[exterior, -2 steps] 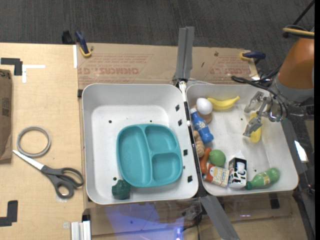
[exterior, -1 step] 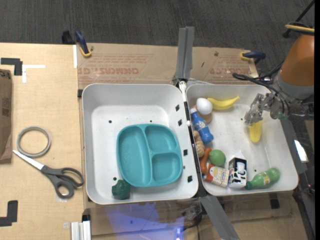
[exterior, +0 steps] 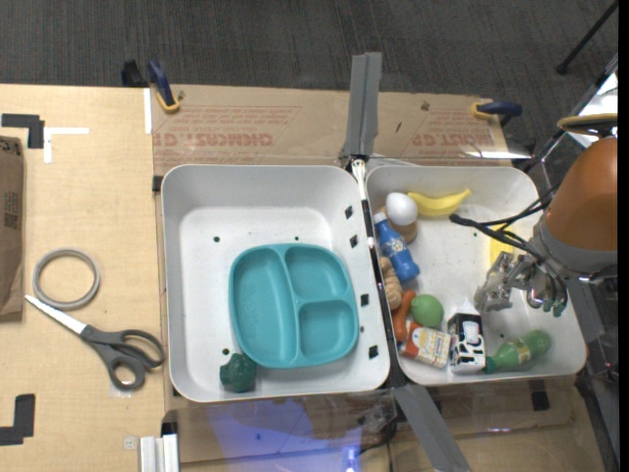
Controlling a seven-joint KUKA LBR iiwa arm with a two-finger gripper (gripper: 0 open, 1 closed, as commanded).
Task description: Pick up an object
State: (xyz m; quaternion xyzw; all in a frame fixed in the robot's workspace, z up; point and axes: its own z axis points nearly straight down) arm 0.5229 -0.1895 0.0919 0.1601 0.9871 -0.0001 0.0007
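In the right bin (exterior: 550, 362), near the green ball (exterior: 427, 310): gripper (exterior: 506, 293), grip too blurry to tell. Nothing picked up yet. Still to grab something.

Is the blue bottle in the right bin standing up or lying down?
Lying down. The blue bottle lies flat along the right bin's left wall, its long side showing from above.

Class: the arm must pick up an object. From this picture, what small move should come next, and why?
Probably a short move toward the green bottle, then down. The gripper sits in the right bin over bare floor, holding nothing, and that bottle lies just below it in the picture.
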